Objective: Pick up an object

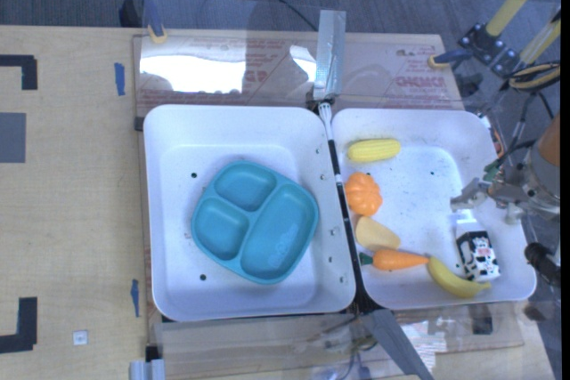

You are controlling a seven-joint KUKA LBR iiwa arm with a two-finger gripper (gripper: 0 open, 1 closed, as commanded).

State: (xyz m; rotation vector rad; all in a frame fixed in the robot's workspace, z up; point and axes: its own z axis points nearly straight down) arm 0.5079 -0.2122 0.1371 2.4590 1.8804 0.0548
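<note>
Right bin (419, 125): hand (485, 194) near right rim, bare floor leftward.

My bench (62, 191), pale wood, bears two white bins touching: left bin (169, 218), right bin (427, 294).

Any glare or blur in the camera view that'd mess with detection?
Camera view: strong glare on the clear panel behind the left bin; soft shadow under the blue divided plate; toy food in the right bin evenly lit, slightly soft; end effector at the right edge looks smeared.
</note>
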